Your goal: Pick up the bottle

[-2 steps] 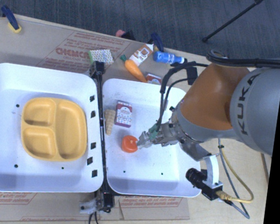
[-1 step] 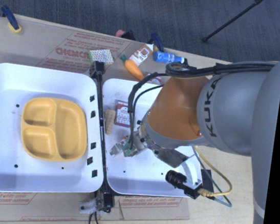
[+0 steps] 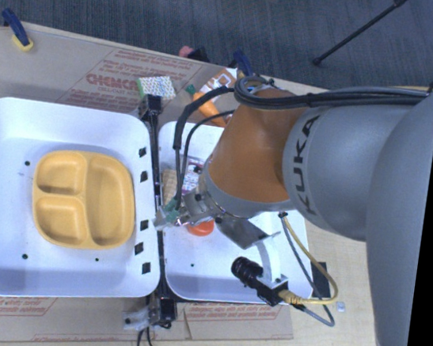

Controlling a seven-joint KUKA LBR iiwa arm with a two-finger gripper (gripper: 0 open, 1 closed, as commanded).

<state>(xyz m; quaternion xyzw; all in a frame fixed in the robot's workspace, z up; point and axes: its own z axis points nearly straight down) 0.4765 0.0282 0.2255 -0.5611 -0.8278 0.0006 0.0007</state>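
Bottle: I can't make one out for certain; small items lie half hidden under my wrist in the right bin [image 3: 208,287], an orange-red piece [image 3: 201,228] among them. My jaws [image 3: 178,215] sit low by that bin's left wall, their state impossible to tell. The left bin [image 3: 15,124] holds a yellow divided tray [image 3: 83,198]. Both bins rest on the cardboard-covered surface [image 3: 95,71].

bottle [image 3: 200,227] | orange part visible | right bin | mostly hidden under arm
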